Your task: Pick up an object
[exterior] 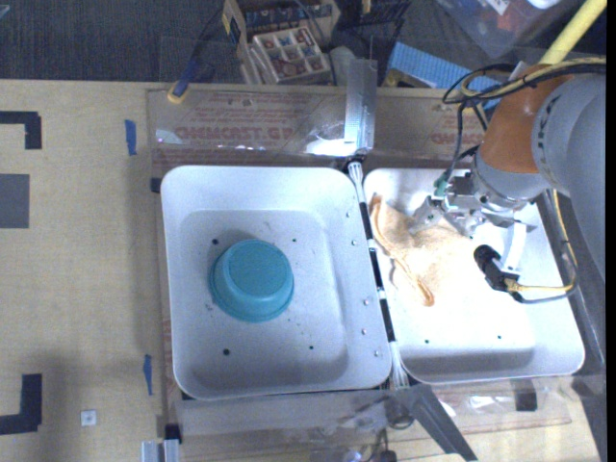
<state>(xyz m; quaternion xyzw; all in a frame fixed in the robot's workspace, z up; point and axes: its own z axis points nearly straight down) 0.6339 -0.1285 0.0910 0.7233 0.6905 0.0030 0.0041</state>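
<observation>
A teal bowl (252, 278) lies upside down in the middle of the left bin (192, 200). A thin tan floppy piece with orange edges (409, 250) lies in the left half of the right bin (481, 345), close to the divider. My gripper (430, 216) hangs low over the upper part of the right bin, at the upper right edge of the tan piece. The grey wrist and orange band (510, 133) rise behind it. Whether the gripper touches the tan piece is hidden by its own body.
A black cable with a yellow tip (500, 269) dangles from the wrist over the right bin. A cardboard wall (250, 128) runs behind both bins. Boxes and clutter sit beyond it. Wooden bench top (67, 287) extends to the left.
</observation>
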